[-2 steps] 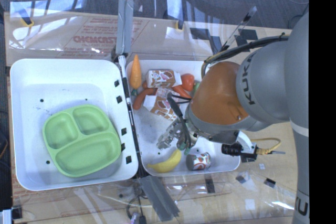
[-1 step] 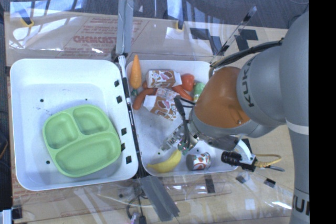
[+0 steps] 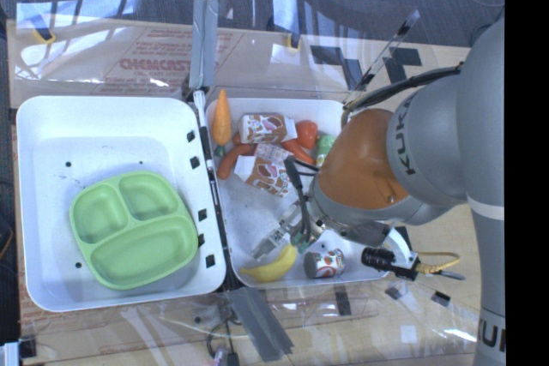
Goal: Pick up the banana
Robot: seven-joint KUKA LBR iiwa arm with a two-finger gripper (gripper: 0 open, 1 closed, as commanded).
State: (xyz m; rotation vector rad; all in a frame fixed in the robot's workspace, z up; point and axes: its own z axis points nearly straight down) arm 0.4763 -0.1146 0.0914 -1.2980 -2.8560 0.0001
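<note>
Banana (image 3: 270,267) just below gripper (image 3: 276,242)

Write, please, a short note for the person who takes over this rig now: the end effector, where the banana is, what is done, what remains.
End effector: low in the right bin, directly over the upper end of the banana. Whether its fingers are open or shut cannot be told from the camera view.
Banana: lying on the floor of the right bin near the front wall, beside a small red and white can.
Left bin: holds a green divided plate.
Done: the arm has reached the banana.
Left: close on the banana, confirm the grip, lift it.
</note>
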